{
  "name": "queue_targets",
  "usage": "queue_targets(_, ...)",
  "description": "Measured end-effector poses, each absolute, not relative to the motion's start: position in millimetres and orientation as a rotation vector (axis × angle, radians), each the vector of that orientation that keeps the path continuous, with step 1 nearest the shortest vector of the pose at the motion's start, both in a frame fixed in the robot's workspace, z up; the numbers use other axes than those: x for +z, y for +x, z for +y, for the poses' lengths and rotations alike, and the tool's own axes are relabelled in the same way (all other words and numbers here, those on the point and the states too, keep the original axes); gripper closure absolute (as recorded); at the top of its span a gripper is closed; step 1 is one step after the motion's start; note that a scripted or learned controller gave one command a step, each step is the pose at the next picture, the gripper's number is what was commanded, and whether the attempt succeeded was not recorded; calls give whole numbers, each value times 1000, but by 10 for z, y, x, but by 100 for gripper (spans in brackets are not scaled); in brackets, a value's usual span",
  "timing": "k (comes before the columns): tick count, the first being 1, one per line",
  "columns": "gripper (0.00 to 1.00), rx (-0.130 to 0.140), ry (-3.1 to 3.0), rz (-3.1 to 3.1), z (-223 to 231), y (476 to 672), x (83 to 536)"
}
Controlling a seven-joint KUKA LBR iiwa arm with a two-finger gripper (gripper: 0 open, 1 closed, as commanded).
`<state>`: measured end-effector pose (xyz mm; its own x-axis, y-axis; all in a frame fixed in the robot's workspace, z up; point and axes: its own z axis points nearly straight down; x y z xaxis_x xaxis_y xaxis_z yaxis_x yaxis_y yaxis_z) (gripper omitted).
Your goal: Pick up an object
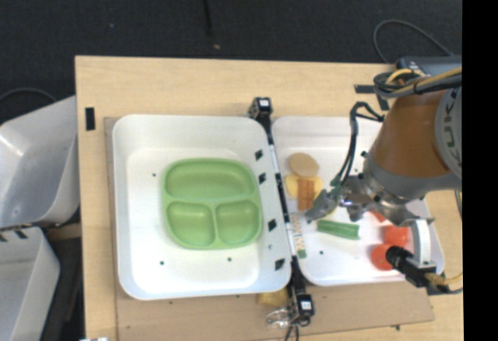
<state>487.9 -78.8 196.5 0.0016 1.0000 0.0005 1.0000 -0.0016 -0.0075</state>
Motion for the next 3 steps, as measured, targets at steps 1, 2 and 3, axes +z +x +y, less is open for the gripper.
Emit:
queue_targets(1, 0, 3, -2230, -2218, -1411, 4890, 1942)
queue_targets(2, 0, -17, -2212, -2241, -462, 4925, 2867)
queue_targets(3, 100, -3, -2219, -2228, -523, 4915, 2915)
